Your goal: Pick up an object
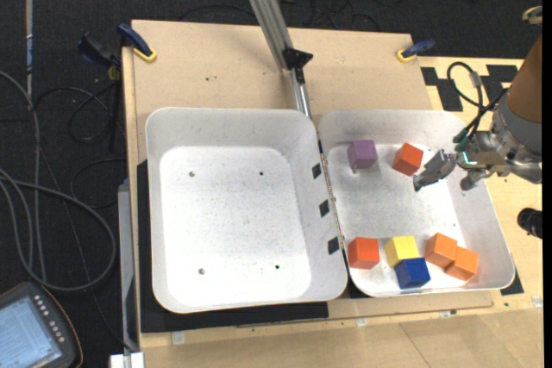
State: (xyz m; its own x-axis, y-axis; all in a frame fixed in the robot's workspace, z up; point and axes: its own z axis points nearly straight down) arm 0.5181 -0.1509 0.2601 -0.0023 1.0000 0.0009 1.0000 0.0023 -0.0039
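White plastic, two shallow bins side by side on a pale wooden bench [216, 65], and I'll call everything off the right bin [483, 211]. To its left, edge against edge, sits the left bin [228, 211], speckled with dark flecks. Running up from the seam between them, a grey metal pole [263, 0] slants away toward the top of the view, standing clear of the blocks.

Coming in over the right bin's right rim is the arm [522, 121], and at its tip the gripper [448, 171] hangs above the bin's upper right part. Two dark fingers [429, 172] are spread apart, nothing between them: released, holding no block.

Count the blocks, seven in all, every one inside the right bin. Four orange: one orange cube [408, 158] in the upper middle, just left of the fingertips; one red-orange cube [364, 252] at the lower left corner; and an orange pair [452, 256] touching each other at the lower right. One purple cube [362, 154] sits at the upper left, near the orange cube but apart from it. One yellow cube [401, 249] lies along the lower edge, just right of the red-orange one, with one blue cube [413, 272] touching its lower right corner.

Beyond the right bin's upper rim, two blue-and-yellow clamps [416, 50] grip the bench's far edge.
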